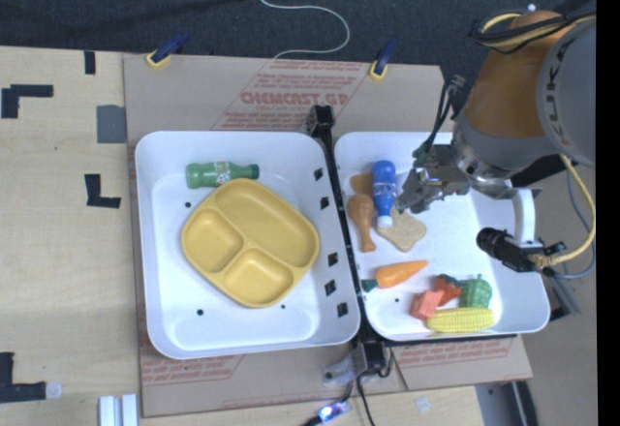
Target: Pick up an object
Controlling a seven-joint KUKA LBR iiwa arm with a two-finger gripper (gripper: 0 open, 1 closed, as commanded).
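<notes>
the gripper was positioned in the right bin, just beside the blue bottle; its state could not be determined.

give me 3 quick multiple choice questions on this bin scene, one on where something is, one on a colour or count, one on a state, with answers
1. Where is the green bottle?
A. left bin, beside the yellow tray
B. right bin, by the corn
C. on the cardboard outside the bins

2. What colour is the divided tray?
A. red
B. yellow
C. blue

3. How does the blue bottle sit?
A. lying in the right bin
B. standing in the left bin
C. lifted clear above the bench

Answers:
1 A, it lies at the tray's upper edge in the left bin.
2 B, it is plainly yellow.
3 A, it lies by the end effector in the right bin.
</notes>
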